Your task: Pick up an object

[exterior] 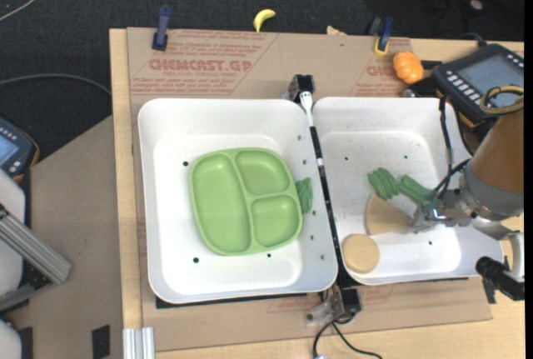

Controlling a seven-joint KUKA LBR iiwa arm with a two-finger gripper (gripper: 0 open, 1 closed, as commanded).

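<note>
We see the gripper [425, 216] low in the right bin [366, 120], lower right of the frame, sitting at the end of a green toy [398, 186] that looks like a soft plush or rubbery piece. Can't tell if the gripper is spread or pinched on it; the tip is too small and blurred, and nothing clearly sits between its tips, so we don't call it held.

The green toy lies mid-bin, running from centre toward the gripper, its right end overlapping a tan flat piece [385, 218]. A round tan disc [361, 253] sits at the bin's lower left corner, just beside the flat piece.

Handling guess: the toy looks light and floppy, probably squashes under load, low slip risk. Best hold is across the narrower right-hand section, not the knobbly left end. The flat piece looks thin and stiff, hard to get under. The disc looks rigid and possibly too wide to span.

In the left bin [158, 207] there's a green divided plate [223, 207], broad and smooth, poor target.
</note>
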